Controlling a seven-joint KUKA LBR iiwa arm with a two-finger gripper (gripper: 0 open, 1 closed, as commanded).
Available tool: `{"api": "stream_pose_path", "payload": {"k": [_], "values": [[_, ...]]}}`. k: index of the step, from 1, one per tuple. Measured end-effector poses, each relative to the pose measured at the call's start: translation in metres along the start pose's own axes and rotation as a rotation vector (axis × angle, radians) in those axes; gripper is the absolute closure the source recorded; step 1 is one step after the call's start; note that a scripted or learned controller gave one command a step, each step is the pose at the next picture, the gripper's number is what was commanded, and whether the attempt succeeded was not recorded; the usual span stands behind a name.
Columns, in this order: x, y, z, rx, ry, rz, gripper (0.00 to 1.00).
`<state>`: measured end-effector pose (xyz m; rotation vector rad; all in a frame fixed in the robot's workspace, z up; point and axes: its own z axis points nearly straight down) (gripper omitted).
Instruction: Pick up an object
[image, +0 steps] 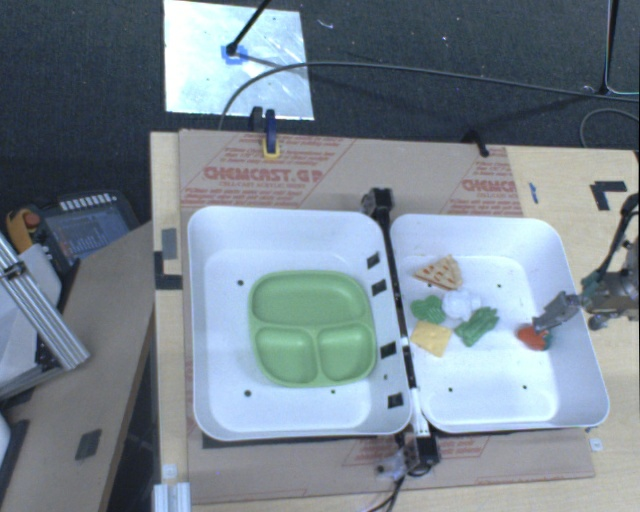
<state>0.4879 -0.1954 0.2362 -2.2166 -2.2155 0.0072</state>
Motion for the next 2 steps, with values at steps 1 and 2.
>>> {"api": "stream_pose_path", "payload": {"k": [1, 2], "values": [[0.001, 0.002, -0.005, -0.01, -0.003, -0.004, 0.0], [-0.005, 0.0, 0.055, -0.005, -0.001, -0.001, 0.0]]}}
